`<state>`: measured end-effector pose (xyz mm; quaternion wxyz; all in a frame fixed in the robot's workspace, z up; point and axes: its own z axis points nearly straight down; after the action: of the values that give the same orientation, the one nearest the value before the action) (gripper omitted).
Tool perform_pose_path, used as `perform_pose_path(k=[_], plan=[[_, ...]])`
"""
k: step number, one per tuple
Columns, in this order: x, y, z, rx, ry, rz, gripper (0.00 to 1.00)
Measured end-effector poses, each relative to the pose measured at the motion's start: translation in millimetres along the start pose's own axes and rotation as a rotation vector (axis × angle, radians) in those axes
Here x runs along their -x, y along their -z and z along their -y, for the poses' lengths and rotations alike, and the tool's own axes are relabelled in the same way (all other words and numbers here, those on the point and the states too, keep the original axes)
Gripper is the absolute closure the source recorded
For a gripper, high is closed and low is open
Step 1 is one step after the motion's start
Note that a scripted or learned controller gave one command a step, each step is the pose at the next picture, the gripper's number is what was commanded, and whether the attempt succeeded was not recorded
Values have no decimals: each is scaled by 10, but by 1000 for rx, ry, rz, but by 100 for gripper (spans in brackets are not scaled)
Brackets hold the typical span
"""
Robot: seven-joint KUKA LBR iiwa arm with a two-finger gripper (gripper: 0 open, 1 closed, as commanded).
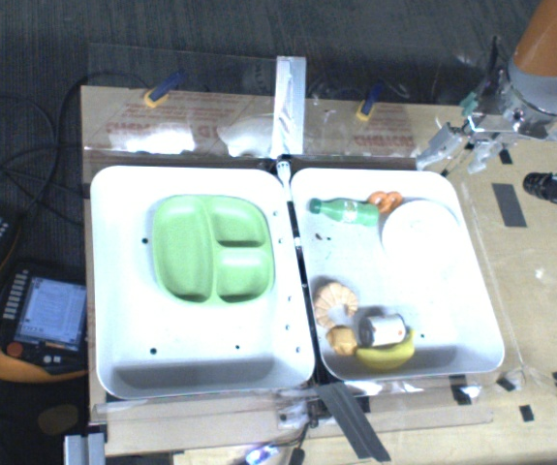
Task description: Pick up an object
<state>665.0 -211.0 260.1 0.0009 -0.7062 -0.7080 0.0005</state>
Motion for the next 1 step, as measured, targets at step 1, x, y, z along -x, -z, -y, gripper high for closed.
perform_pose_path(k=[1], plan=[[-79, -1314, -41, 0, 185, 5, 0]])
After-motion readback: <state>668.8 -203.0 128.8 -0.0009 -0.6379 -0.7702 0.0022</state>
